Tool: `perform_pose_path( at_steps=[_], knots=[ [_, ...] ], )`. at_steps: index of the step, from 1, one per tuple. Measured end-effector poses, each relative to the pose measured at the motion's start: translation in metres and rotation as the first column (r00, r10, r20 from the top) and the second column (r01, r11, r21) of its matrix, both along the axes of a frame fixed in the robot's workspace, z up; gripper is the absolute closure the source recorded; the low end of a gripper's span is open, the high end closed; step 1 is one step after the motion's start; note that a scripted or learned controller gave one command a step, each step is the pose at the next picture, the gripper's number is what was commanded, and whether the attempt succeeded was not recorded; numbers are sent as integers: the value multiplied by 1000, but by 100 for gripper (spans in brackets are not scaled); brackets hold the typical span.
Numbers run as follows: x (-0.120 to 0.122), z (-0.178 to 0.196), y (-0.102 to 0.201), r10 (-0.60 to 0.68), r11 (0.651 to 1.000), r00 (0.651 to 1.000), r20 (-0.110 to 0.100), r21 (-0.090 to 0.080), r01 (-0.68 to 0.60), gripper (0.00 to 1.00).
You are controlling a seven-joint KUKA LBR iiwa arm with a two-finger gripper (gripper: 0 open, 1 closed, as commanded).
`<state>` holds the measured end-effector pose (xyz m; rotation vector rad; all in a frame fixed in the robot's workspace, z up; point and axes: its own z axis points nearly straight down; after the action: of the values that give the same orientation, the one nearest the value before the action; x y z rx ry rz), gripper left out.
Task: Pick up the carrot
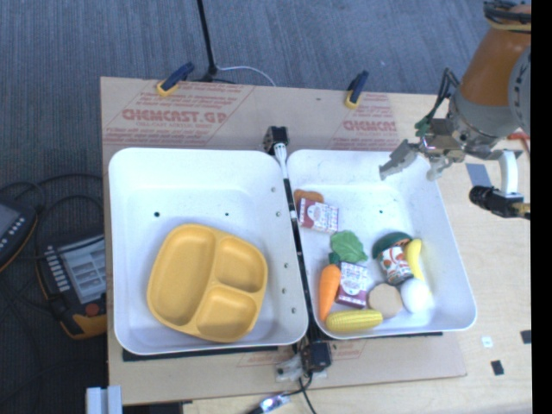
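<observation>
Above the right bin's (pixel 448 231) far edge, the tool (pixel 415 160) hangs spread open, holding nothing, well apart from the carrot (pixel 328 290).

You've got a cardboard-topped bench (pixel 259 115) w/ two white bins touching side by side: left bin (pixel 129 231), right bin (pixel 453 274). Two clamps (pixel 175 78) grip its far edge.

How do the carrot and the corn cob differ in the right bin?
Colour: the carrot is orange, the corn cob yellow. Pose: the carrot lies lengthwise along the bin's left wall, the corn cob crosswise at its near edge. Both lie flat, ends close together.
</observation>
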<state>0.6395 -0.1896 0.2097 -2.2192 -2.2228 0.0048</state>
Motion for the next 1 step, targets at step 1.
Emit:
perform_pose_path(
  at_steps=[1],
  knots=[
    [-31,-54,69,8,1000,1000,-7,3,-7,0]
  ],
)
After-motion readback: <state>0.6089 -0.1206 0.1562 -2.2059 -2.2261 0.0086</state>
